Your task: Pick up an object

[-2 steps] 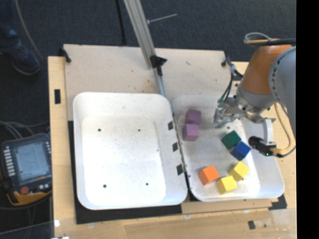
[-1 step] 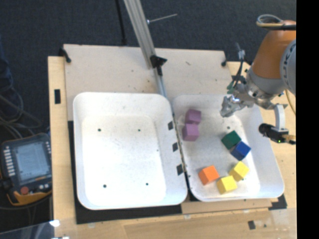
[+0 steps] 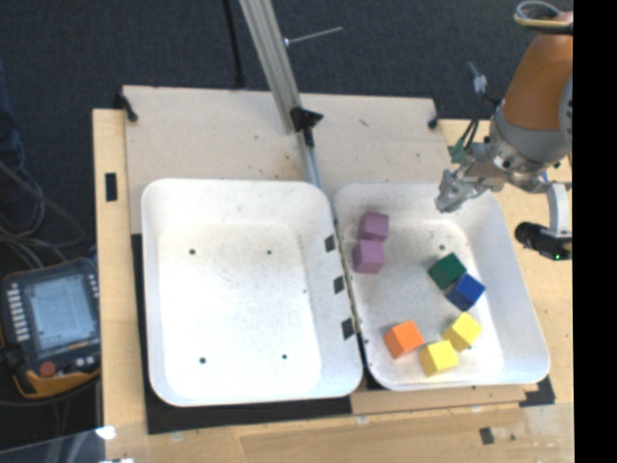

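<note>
In the right bin (image 3: pixel 501 230) lie several small blocks: two purple ones (image 3: pixel 371 240) near its left wall, a green one (image 3: pixel 446 270) touching a blue one (image 3: pixel 467 290), an orange one (image 3: pixel 404 337), and two yellow ones (image 3: pixel 450 344) near the front. My gripper (image 3: pixel 451 194) hangs over the bin's back right part, above and behind the green block, with nothing seen between its fingers. The fingers point down-left and look close together.
The left bin (image 3: pixel 241 287) stands beside the right one, with black clips along the shared wall. A slanted aluminium rail (image 3: pixel 275 56) rises from the bench behind the bins. A teach pendant (image 3: pixel 53 321) sits off the bench at the left.
</note>
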Tool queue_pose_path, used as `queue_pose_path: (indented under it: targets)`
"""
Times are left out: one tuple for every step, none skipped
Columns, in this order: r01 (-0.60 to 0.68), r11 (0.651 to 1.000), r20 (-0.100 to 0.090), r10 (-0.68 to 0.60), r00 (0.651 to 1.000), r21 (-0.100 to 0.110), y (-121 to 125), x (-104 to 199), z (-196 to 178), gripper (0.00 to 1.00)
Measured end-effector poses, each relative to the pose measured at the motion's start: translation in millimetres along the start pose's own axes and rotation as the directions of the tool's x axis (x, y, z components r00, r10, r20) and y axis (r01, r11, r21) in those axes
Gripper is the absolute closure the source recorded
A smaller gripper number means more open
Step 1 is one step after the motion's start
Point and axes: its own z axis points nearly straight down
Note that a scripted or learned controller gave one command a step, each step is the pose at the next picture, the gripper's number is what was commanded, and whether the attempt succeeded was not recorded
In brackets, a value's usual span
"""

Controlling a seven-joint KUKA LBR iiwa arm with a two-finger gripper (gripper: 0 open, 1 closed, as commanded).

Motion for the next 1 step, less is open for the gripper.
queue_pose_path:
  targets:
    - [0.002, 1.000, 0.000, -0.002, 1.000, 0.000, 1.3, -1.6, -38.9, 1.00]
